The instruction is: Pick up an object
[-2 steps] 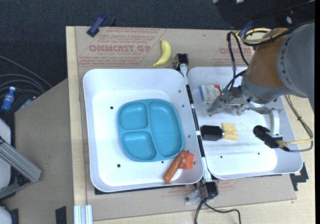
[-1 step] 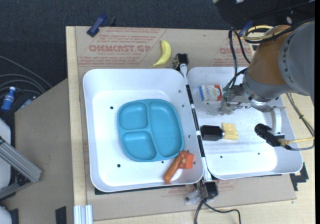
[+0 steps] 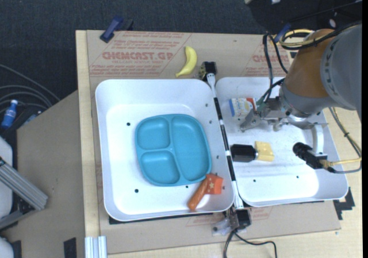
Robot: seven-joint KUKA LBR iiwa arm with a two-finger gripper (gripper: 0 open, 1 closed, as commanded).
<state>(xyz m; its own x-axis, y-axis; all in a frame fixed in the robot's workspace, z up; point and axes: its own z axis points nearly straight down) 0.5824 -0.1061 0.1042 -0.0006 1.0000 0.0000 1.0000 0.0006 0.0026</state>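
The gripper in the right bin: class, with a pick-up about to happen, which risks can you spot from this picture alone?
1. The gripper hangs between the small carton and the yellow block, so it may close on nothing.
2. The black piece touches the yellow block and could get dragged along.
3. The carton lies near the bin wall, leaving little finger room.

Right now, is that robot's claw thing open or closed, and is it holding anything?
End effector: over the right bin; open or closed cannot be told, and nothing is visibly held.
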